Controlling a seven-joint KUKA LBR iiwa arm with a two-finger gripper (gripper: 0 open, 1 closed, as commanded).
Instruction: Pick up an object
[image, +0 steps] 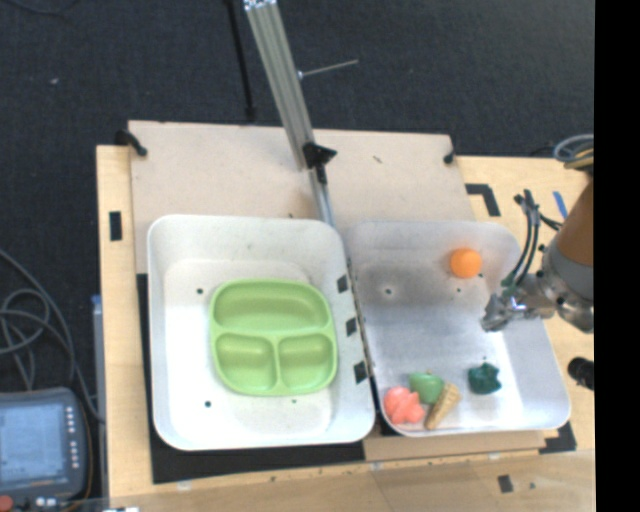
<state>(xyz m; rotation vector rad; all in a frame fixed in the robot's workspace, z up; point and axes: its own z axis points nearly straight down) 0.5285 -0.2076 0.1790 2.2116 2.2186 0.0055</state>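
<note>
The right bin has a broad bare floor across its upper left and middle. An orange ball sits alone toward its upper right, with open floor on all sides. The gripper hangs over the bin's right part, below the ball and apart from it.

Along the bin's lower edge the room is tight: a pink toy, a green toy and a cone crowd together, touching or nearly so, against the lower rim. A dark green toy lies just right of them, with bare floor to its right and above it.

In the left bin, a green tray fills the middle, leaving bare strips along the rims.

A slanted metal pole crosses the upper centre of the frame, ending near the gap between the bins.
</note>
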